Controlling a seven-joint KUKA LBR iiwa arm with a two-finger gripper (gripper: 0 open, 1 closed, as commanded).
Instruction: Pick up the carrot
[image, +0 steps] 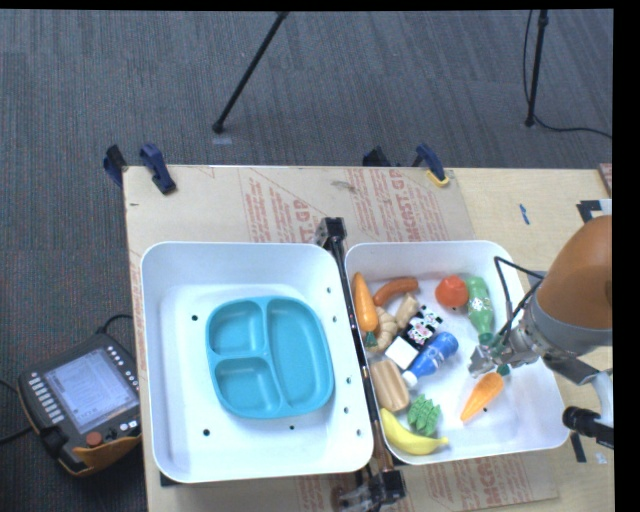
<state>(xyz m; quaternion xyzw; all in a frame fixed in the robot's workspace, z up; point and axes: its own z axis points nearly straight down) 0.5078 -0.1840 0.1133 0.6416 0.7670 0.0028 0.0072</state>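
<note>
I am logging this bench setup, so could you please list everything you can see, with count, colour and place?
bins: 2, white, side by side on the bench
tray: 1, blue, three compartments, in the left bin
carrot: 1, orange, right bin, by the pincer
banana: 1, yellow, right bin's near edge
tomato: 1, red, right bin's far part
bottle: 1, blue and white, right bin's middle
clamps: 2, blue, bench's far edge
pendant: 1, grey and orange, floor at left
pincer: 1, grey, at the carrot's top

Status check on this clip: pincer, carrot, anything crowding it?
Pincer low in the right bin, at the carrot's leafy end. Carrot lying on the bin floor, not lifted. Green bottle just behind; banana and other toys further left.
</note>
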